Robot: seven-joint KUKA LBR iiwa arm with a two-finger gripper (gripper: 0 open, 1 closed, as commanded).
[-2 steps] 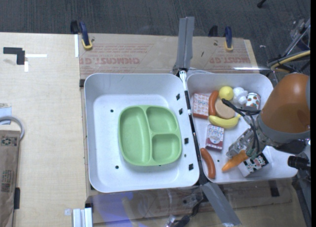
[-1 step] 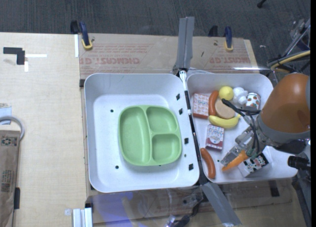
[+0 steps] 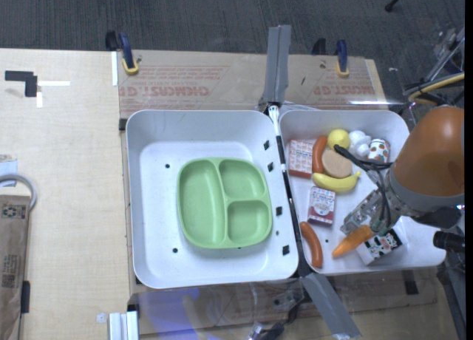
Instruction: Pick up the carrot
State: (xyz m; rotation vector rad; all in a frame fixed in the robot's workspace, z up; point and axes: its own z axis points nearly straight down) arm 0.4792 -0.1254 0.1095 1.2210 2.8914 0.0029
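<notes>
One tapered orange carrot (image 3: pixel 352 241) lies under the metal fingers (image 3: pixel 367 222); their grip is unclear.

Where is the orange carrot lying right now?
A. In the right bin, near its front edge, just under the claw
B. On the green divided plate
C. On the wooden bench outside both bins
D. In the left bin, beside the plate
A. The carrot lies in the right bin near its front edge, directly below the claw, while the green divided plate sits in the left bin.
</notes>
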